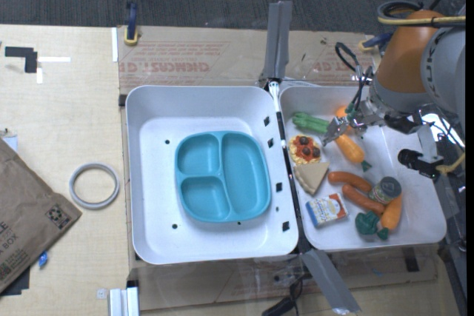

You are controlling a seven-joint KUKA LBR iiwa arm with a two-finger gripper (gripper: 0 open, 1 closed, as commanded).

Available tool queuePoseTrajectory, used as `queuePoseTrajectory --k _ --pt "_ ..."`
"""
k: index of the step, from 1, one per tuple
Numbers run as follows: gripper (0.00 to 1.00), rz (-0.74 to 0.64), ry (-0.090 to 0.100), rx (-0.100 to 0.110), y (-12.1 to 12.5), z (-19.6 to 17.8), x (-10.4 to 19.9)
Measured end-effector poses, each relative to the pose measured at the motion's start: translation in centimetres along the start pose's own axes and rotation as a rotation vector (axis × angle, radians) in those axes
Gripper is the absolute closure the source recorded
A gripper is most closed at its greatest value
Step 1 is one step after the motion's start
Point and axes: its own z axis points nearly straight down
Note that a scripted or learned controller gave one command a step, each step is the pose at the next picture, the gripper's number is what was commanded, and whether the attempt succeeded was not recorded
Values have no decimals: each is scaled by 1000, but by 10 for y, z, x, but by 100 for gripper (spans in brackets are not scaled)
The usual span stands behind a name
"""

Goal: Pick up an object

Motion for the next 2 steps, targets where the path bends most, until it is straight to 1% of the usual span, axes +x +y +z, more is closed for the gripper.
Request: queuePoseTrajectory --k 1,2 --pt "100 3 -1 -2 0 -10 -1" --pt "100 244 -1 1 17 -120 47"
